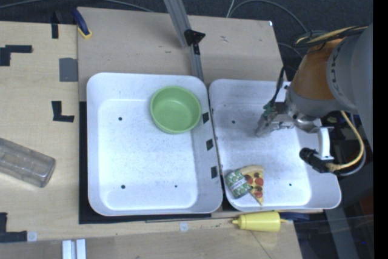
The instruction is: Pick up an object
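Note:
A green bowl (176,109) sits upright in the left bin (109,154), near its back right corner. In the right bin (285,167), a toy pizza slice (253,181) lies at the front left with a small green packet (235,181) touching it. My gripper (265,124) hangs low over the middle of the right bin, with bare bin floor under its tip. It is well behind the pizza slice and to the right of the bowl. Nothing shows in its grasp.
A yellow squeeze bottle (258,221) lies on the bench just in front of the right bin. A clear plastic container (24,163) lies on the bench at far left. A grey pole (176,3) slants down to the bins' back edge. Cables (339,158) loop at the wrist.

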You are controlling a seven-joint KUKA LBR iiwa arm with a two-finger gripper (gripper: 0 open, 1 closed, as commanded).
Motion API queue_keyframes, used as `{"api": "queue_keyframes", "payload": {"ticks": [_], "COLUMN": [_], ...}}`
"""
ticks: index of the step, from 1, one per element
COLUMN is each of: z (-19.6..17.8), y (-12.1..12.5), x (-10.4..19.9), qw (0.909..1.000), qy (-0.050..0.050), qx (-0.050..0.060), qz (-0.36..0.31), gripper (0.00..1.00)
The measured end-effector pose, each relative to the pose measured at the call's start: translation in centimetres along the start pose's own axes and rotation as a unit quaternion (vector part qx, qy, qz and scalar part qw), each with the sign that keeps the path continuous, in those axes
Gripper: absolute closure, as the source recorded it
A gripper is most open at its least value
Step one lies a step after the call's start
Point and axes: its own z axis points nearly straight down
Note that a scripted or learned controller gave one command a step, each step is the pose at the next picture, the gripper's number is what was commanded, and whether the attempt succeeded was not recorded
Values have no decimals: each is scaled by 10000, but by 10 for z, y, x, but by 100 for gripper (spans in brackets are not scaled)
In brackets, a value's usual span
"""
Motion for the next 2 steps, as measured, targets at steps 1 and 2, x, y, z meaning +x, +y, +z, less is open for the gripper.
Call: {"api": "queue_keyframes", "payload": {"ticks": [1, 2], "z": [-61, -108], "y": [4, 7], "x": [6, -2], "qw": [10000, 10000], "qy": [-2, -6], "qx": [-23, -22], "qz": [5, 12], "gripper": [100, 100]}}
